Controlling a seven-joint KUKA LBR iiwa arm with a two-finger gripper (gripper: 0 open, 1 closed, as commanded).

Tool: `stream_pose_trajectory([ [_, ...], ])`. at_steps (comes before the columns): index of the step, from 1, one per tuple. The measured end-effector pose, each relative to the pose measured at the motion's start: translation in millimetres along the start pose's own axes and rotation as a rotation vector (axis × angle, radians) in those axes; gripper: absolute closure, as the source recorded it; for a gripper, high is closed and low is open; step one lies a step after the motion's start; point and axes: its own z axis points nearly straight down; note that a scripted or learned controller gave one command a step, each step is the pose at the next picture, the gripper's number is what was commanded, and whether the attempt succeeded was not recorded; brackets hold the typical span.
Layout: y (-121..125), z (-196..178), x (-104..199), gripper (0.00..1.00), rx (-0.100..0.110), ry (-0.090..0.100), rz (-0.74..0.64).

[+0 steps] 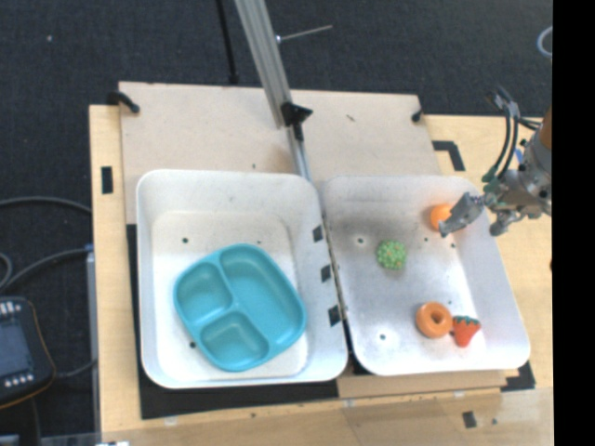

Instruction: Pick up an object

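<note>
Four small objects lie in the right bin (pixel 483 277): a green knobbly ball (pixel 391 255) near the middle, an orange ring (pixel 433 320) toward the front, a red and orange toy (pixel 465 330) touching the ring's right side, and a small orange ball (pixel 439 216) by the far right wall. My gripper (pixel 483 217) hangs over the bin's far right rim, open, with nothing between its fingers. Its left finger (pixel 461 215) sits just to the right of the small orange ball.
The left bin (pixel 158 203) holds a teal divided plate (pixel 240 307). A slanted metal pole (pixel 265 54) runs from the top of the view down to the gap between the bins. Cables (pixel 507 137) hang near the wrist.
</note>
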Motion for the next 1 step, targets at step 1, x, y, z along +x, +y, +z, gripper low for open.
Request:
stream_pose_trajectory([
  [1,0.0,0.0,0.0,0.00,0.000,0.000,0.001],
])
